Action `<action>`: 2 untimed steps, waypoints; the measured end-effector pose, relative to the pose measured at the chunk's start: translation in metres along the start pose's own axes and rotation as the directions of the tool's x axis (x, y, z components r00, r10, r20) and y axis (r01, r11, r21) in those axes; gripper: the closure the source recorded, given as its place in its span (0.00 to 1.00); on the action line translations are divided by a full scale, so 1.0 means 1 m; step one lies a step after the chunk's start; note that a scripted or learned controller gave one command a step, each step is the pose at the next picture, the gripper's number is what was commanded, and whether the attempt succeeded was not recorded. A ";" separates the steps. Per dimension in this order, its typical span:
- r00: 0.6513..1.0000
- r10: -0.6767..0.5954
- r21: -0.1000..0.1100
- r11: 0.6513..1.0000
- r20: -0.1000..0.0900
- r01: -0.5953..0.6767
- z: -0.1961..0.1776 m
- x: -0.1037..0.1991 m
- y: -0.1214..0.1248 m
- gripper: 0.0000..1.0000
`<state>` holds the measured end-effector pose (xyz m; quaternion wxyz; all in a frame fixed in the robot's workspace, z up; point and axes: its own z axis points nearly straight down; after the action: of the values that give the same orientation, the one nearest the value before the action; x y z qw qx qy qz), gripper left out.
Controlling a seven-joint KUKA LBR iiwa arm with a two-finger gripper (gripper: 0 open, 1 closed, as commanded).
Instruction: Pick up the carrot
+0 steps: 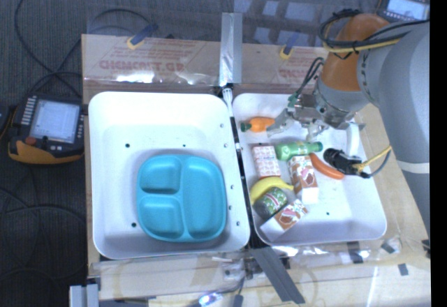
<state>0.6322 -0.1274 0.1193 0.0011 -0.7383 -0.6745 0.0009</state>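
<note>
The carrot [260, 124], orange with a green end, lies near the back left corner of the right bin [363, 218]. My gripper [294, 129] hangs low over the back of that bin, just right of the carrot. It is open, with one finger [278, 125] reaching toward the carrot's right end and the other above the green bottle [297, 151]. Nothing is held between them. The arm's orange band [346, 68] rises behind the gripper.
The right bin also holds a red-orange pepper-like piece [327, 165], a pink-white box [265, 160], a red carton [304, 180], a yellow item [267, 187], a dark can [274, 202] and a small packet [292, 213]. A blue divided plate [183, 197] lies in the left bin [112, 117].
</note>
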 end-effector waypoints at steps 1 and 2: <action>0.990 -0.143 -0.002 0.990 0.002 0.143 -0.065 0.060 0.031 0.00; 0.978 -0.208 -0.002 0.978 0.001 0.208 0.022 0.029 0.034 0.00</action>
<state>0.6683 -0.1015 0.0968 0.0001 -0.6637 -0.7480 0.0002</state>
